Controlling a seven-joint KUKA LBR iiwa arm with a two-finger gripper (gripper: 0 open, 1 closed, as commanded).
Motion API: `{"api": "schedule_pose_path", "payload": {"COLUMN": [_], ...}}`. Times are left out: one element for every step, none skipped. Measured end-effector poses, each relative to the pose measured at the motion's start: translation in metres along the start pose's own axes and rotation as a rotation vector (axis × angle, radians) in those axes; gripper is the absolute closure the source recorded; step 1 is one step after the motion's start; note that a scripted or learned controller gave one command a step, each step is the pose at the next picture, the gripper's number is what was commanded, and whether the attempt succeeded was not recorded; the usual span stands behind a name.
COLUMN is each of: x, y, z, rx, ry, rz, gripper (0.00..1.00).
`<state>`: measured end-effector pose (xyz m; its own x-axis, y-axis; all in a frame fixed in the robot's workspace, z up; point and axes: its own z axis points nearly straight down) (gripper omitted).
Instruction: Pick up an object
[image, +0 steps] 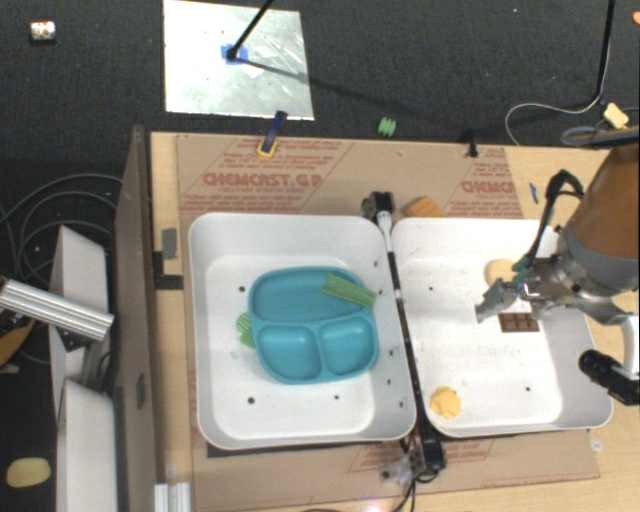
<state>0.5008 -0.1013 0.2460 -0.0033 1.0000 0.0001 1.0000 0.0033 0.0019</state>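
Robot lab: cardboard-lined bench (300, 175), cables (60, 205)

Light: bright and even, coming from above.
Glare: the white bins (300, 235) shine; the far silver sheet (240, 60) looks washed out.
Shadows: soft and small.
Dark: the floor (70, 90).
Sharpness: a bit fuzzy all over.

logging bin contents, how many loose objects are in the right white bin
3 visible: a pale round egg-like object near the gripper, a brown chocolate-like block beside it under the arm, and a yellow-orange lump at the bin's near left corner. The arm may hide more.
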Motion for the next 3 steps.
{"api": "schedule_pose_path", "payload": {"x": [-0.066, -0.084, -0.106], "y": [0.064, 0.092, 0.096], "z": [0.015, 0.092, 0.166], "rx": [-0.005, 0.002, 0.003], "ry": [-0.004, -0.001, -0.001], "rz": [0.004, 0.002, 0.003], "gripper": [0.0, 0.0, 0.0]}}
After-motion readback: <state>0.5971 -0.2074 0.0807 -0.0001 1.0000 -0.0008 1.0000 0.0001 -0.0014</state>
